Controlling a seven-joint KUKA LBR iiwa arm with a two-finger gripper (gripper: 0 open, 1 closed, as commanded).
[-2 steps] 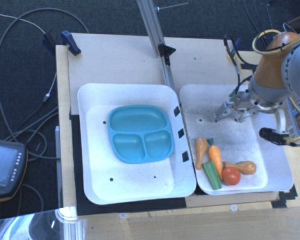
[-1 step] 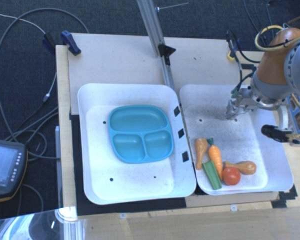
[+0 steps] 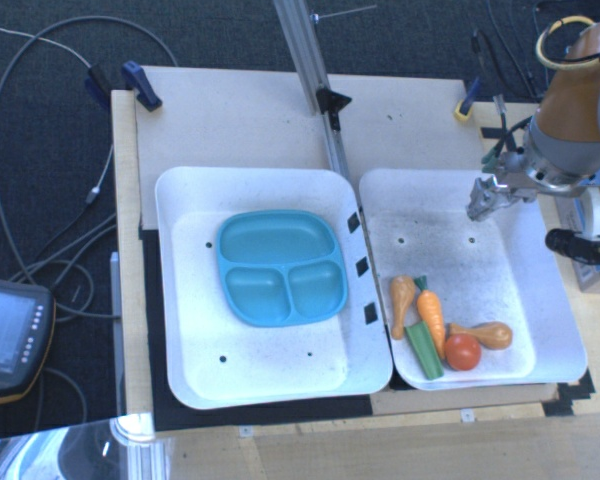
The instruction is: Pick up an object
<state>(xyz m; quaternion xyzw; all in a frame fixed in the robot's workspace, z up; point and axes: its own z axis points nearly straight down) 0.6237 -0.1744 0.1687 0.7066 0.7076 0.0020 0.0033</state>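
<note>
Hovering over the right bin's (image 3: 540, 258) far right part, the gripper (image 3: 483, 200) hangs with fingers I cannot tell apart. Carrot (image 3: 431, 315), tomato (image 3: 462, 352) and other toy vegetables lie near the front; a blue plate (image 3: 280, 266) fills the left bin (image 3: 180, 268).

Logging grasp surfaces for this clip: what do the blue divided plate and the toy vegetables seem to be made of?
The blue divided plate looks like moulded plastic, matte: uniform colour, rounded compartment ridges. The carrot, tomato and green vegetable look like smooth plastic toys, judging by saturated colours and a slight sheen; rubber can't be excluded.
</note>
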